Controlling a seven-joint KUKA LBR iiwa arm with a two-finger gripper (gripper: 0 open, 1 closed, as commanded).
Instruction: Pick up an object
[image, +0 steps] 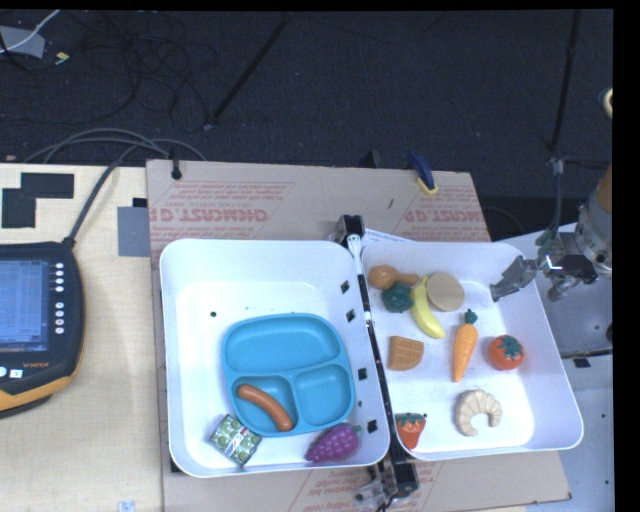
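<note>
My pincer (535, 272) hangs over the far right rim of the right bin (560, 400), and I cannot tell how it is set; nothing shows in its grip. Nearest it in that bin lie a tomato (506, 352) and a carrot (464, 346), then a banana (428, 312) touching a round bun (445, 293), a waffle (405, 353), a croissant (478, 411) and a strawberry (411, 429). The left bin (190, 300) holds a blue tray (285, 345) with a sausage (264, 406) in one compartment, grapes (333, 443) beside it.
</note>
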